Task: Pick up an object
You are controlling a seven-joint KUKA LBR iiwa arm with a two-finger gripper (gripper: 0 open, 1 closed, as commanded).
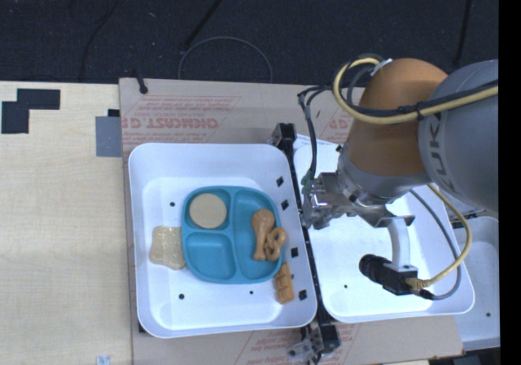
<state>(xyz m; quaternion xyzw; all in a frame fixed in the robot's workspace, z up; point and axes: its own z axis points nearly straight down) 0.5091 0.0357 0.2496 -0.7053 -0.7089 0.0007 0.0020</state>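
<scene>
Left of the claw, pretzel.

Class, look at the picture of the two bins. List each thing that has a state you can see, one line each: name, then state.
Blue divided plate: lying flat in the left bin.
Round tan disc: in the plate's upper left compartment.
Pretzel-shaped piece: in the plate's right compartment.
Pale flat piece: on the bin floor, against the plate's left edge.
Small brown piece: beside the plate's lower right edge.

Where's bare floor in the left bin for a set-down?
Left bin: bare along the far wall above the blue tray, and the near-left corner below the pale piece. Crowded on the tray's right, by the pretzel and the divider.
</scene>
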